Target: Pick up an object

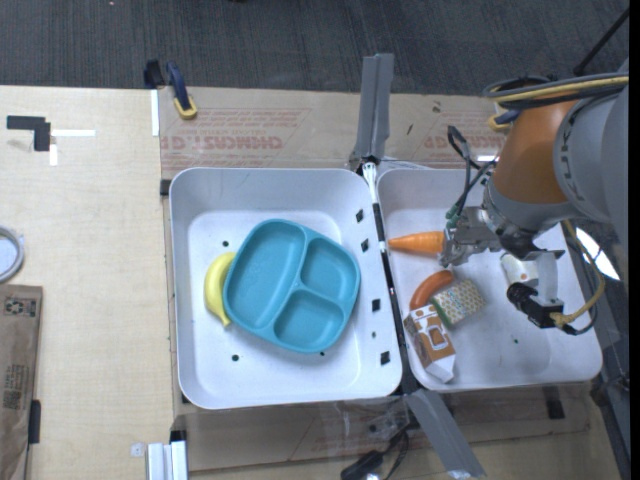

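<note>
In the right bin [520, 363] an orange carrot [415, 242] lies near the left wall, pointing left. My gripper [455, 249] hangs right at the carrot's thick right end, its tip low over the bin floor. Below it lie an orange-red sausage-shaped piece [430, 287], a green-speckled block [458, 301] and a brown-and-white packet [432, 340]. The left bin [195, 363] holds a blue three-part plate [292, 285] with a yellow banana [217, 286] tucked along its left rim.
The grey divider post [375, 108] stands between the bins at the back. The arm's orange band [530, 153] and cables hang over the right bin's far right side. A blue-and-yellow clamp [178, 90] sits on the bench at the back left.
</note>
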You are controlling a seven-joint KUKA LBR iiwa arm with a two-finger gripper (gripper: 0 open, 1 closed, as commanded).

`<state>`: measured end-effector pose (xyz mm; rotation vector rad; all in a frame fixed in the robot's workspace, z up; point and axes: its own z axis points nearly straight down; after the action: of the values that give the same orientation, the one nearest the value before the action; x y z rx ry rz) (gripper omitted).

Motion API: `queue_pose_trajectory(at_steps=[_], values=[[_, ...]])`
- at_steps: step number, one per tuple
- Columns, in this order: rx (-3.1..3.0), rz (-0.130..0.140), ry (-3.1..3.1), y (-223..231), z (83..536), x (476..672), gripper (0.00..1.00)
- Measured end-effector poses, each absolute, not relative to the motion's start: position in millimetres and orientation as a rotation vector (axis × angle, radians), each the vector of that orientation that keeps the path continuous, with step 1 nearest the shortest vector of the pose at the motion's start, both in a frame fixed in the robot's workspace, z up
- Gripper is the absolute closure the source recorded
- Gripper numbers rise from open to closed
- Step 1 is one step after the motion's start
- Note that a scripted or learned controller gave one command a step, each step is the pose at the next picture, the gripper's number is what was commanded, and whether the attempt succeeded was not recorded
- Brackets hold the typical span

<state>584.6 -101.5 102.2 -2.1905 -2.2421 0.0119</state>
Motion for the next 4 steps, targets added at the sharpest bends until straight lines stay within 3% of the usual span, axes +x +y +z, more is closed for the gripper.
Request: queue_pose_trajectory(at_steps=[1,2,3,4], values=[[-2.19,0.012,-2.243,-101,102,584.6,0.0],[-2.192,0.016,-2.238,-103,109,584.6,1.0],[-2.192,0.016,-2.238,-103,109,584.6,0.0],[-2.209,0.004,-2.229,-96,89,600.0,0.0]])
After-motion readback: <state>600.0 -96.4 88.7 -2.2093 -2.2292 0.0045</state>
